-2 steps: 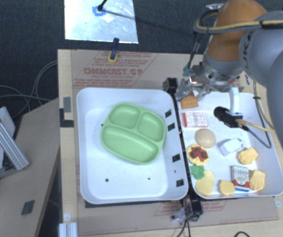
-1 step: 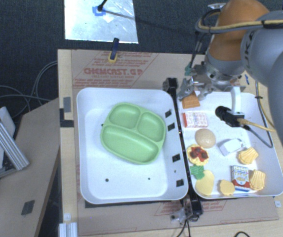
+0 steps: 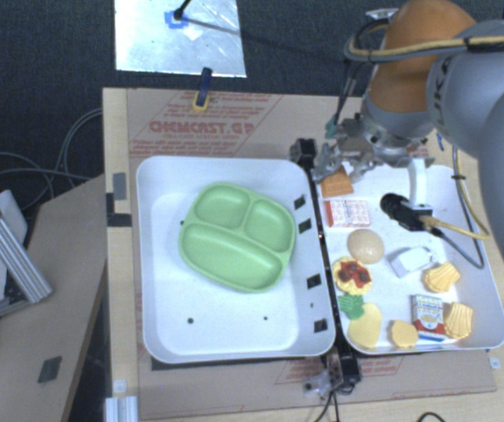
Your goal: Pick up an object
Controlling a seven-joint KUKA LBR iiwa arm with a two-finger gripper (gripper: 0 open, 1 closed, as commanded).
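Observation:
My gripper (image 3: 332,160) hangs over the far left corner of the right bin (image 3: 489,299), close to the divider between the bins. Just below it, touching or nearly touching, lies an orange-brown toast-like piece (image 3: 338,185); whether it is gripped is not visible. In front of that lie a red-and-white packet (image 3: 346,211), a beige round piece (image 3: 366,244) and a red-and-yellow pizza-like piece (image 3: 353,275). The arm's grey and orange body covers the bin's far right part.
The left bin (image 3: 164,323) holds a green divided plate (image 3: 237,236). Near the right bin's front lie a green piece (image 3: 351,304), a yellow pear shape (image 3: 366,325), a small red-and-white carton (image 3: 427,315), a white block (image 3: 410,259) and crinkled yellow chips (image 3: 442,277).

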